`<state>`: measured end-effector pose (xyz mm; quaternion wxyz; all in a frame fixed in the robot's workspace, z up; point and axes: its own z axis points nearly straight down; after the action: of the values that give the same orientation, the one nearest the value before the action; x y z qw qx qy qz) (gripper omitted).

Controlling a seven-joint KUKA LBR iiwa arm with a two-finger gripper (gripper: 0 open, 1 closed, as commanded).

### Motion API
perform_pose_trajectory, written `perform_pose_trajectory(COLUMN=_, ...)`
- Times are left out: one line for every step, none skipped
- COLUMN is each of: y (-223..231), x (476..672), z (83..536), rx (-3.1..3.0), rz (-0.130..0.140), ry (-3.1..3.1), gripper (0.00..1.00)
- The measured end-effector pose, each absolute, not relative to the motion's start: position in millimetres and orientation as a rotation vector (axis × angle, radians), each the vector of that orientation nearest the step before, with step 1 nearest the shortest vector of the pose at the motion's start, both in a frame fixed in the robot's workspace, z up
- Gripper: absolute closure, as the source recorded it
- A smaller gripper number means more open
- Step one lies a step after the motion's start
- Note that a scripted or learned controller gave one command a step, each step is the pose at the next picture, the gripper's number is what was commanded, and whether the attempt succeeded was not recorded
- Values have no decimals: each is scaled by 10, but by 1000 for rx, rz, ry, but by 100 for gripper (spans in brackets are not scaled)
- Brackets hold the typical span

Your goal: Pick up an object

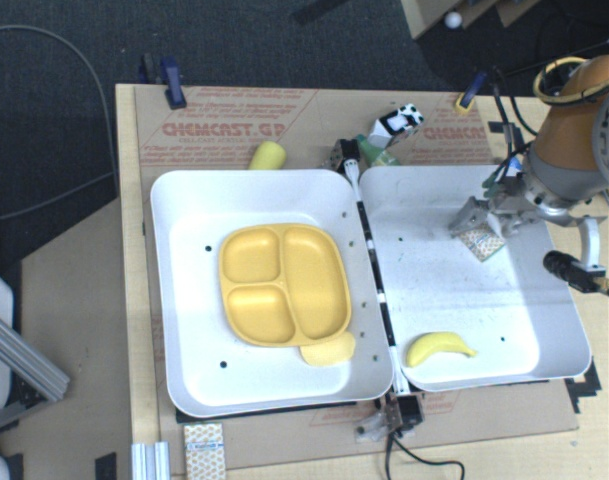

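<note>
While the grey arm (569,138) reaches in from the right, its gripper (487,230) hangs low over the right bin (544,348), near that bin's far right corner. A small patterned packet (483,243) sits just at the fingertips; if the fingers are closed on it or spread apart, I cannot tell. One yellow banana (438,348) lies in the same bin near its front left corner, well apart from the gripper. The left bin (184,268) carries one yellow divided plate (284,284) with three compartments, about in its middle, and one pale yellow flat piece (329,350) partly under the plate's front edge. On the bench behind the left bin lies one small yellow object (268,155).
</note>
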<state>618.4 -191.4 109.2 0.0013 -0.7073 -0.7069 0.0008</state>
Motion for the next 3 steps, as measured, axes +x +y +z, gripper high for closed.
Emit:
perform_pose_trajectory(y=-2143, x=6213, z=1193, rx=-2225, rz=-1, ry=-2224, gripper=0)
perform_pose_trajectory(y=-1744, x=6116, z=1083, rx=-2219, rz=0, ry=-2221, gripper=0)
perform_pose_trajectory(y=-2078, x=6672, z=1369, rx=-2223, rz=-1, ry=-2225, gripper=0)
